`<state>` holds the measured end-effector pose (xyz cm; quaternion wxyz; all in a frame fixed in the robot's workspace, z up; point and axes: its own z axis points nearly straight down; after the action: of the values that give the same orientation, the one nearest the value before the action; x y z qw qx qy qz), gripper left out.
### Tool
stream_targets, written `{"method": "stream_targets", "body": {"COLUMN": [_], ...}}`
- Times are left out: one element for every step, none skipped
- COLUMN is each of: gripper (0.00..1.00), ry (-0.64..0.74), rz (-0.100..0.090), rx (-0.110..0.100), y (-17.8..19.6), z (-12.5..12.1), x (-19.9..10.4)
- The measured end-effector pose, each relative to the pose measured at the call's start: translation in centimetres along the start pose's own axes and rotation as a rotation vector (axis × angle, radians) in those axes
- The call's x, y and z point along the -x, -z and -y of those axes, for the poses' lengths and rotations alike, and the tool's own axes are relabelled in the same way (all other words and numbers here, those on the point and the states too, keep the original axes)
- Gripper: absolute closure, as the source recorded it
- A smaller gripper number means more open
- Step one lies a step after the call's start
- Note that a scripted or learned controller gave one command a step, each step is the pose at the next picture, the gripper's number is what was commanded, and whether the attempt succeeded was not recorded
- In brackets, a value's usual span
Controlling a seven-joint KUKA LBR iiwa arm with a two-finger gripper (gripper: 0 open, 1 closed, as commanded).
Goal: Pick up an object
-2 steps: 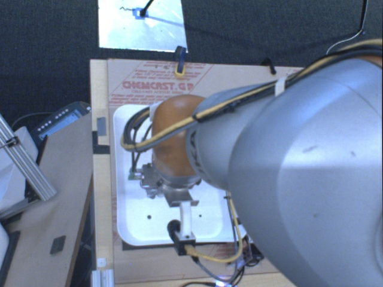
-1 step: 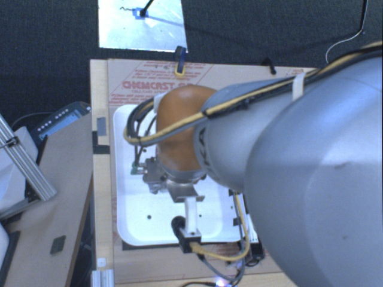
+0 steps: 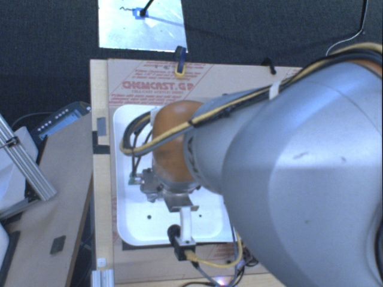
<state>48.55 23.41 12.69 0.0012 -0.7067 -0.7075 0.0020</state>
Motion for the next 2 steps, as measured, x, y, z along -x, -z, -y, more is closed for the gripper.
{"method": "stream_targets", "body": {"gripper": [1.0,1.0], "ry": [0.002,0.0], "rz": [-0.004,0.001], "rx": [0.009,-0.001], "y": [5.7,-0.2], "z": [-0.2,0.0], "x": [0.0,0.0]}}
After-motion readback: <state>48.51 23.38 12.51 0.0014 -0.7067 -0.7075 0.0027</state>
